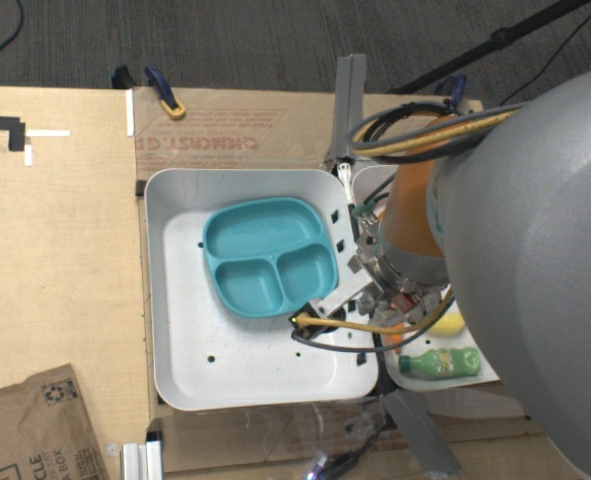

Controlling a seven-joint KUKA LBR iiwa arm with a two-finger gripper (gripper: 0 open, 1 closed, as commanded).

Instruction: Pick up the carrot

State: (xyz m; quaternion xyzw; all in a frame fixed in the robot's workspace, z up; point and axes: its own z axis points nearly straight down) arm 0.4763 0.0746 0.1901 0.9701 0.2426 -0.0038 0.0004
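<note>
Nearest the camera, a green bottle [441,362] lies in the right bin [480,376], just below the gripper [380,305]. A yellow item [448,321] sits right of the gripper. Just beside the gripper, an orange sliver, seemingly the carrot [412,317], peeks out; its long axis cannot be told. The arm hides the jaws, so their opening and contact cannot be told. Left of them, 1 teal plate [268,255] rests in the left bin [180,368].

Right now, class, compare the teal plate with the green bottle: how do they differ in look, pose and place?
The teal plate is broad, flat and split into three compartments; the green bottle is slim and rounded. The plate lies open side up in the left bin and is fully visible; the bottle lies on its side in the right bin, beside the arm. Both rest in white bins.
</note>
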